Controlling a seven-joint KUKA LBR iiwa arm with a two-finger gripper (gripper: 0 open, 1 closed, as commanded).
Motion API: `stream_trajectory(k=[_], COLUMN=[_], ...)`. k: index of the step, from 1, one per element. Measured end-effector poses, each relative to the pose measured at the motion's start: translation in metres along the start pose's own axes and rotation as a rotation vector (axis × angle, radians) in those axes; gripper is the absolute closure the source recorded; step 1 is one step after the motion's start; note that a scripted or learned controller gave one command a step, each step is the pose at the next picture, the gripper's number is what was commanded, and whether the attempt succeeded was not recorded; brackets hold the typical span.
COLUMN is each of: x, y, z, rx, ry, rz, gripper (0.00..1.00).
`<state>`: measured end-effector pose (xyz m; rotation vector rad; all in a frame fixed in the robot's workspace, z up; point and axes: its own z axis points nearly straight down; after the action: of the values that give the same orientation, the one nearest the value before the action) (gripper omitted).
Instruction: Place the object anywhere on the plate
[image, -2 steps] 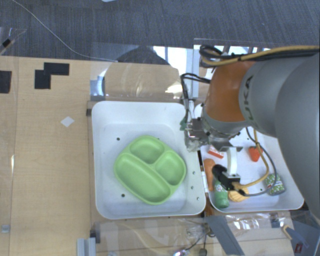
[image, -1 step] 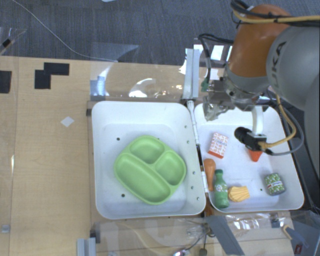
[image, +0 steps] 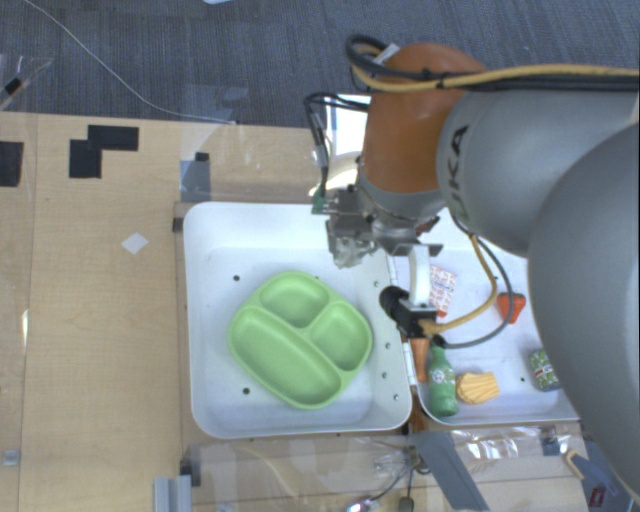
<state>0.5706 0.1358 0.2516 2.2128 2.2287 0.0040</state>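
- The green plate (image: 300, 340), the kind with three compartments, sits in the left bin (image: 215, 260), a bit toward the near side.
- The gripper (image: 348, 245) hangs over the far right corner of that bin, just beyond the plate's far right edge. From this angle I honestly can't tell if it's open or closed, or if there's anything in it.
- The arm (image: 420, 130) comes in from the right, and its orange band and grey body cover most of the right bin (image: 500, 350).
- The loose stuff I can see is all in the right bin. There's a green and orange item (image: 440, 380) right against the near left wall, with a yellow corn cob (image: 478, 387) just beside it.
- Further right there's a green can (image: 543, 368), a small red piece (image: 515, 305) and a white and red packet (image: 441, 285) up by the arm.
- Can't tell which of those is the one meant for the plate.
- Both bins sit on a light wooden surface (image: 90, 330).
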Motion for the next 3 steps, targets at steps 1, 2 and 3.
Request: stream_trajectory(k=[1, 2, 3], x=[-0.005, 0.037, -0.026], y=[-0.044, -0.084, -0.083], z=[-0.089, 0.055, 0.050], rx=[-0.001, 0.004, 0.002], ry=[0.000, -0.001, 0.000], rz=[-0.001, 0.004, 0.005], gripper=[1.00, 1.00, 1.00])
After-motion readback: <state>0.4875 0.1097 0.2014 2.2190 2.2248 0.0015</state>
